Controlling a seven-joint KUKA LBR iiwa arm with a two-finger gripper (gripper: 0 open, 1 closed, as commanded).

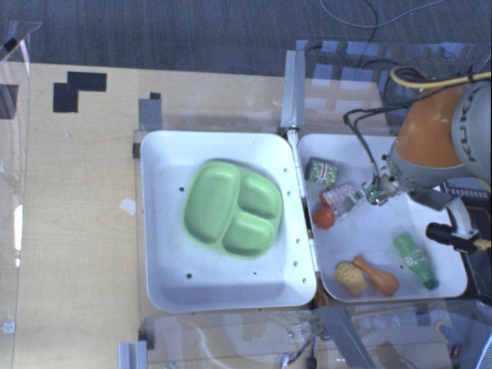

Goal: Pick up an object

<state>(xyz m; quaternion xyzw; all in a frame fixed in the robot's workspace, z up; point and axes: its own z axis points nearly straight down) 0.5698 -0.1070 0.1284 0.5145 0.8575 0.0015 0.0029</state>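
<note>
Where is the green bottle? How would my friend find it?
Look in the right bin, the one the grey and orange arm reaches over. Near its front right corner lies the green bottle, tilted on its side. It is the only long green thing among the toys there.

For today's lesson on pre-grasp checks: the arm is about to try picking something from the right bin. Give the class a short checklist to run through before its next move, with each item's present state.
1. Gripper is over the right bin, where the objects lie: ok.
2. A target lies close by: the small clear packet with a red label sits just beside the gripper: ok.
3. Target stands free of neighbours: the packet touches the red ball: not ok.
4. Jaws open or shut: cannot tell.
5. Anything already held: cannot tell.
6. Other objects lie apart from the gripper: green can, green bottle, toy drumstick: ok.
</note>
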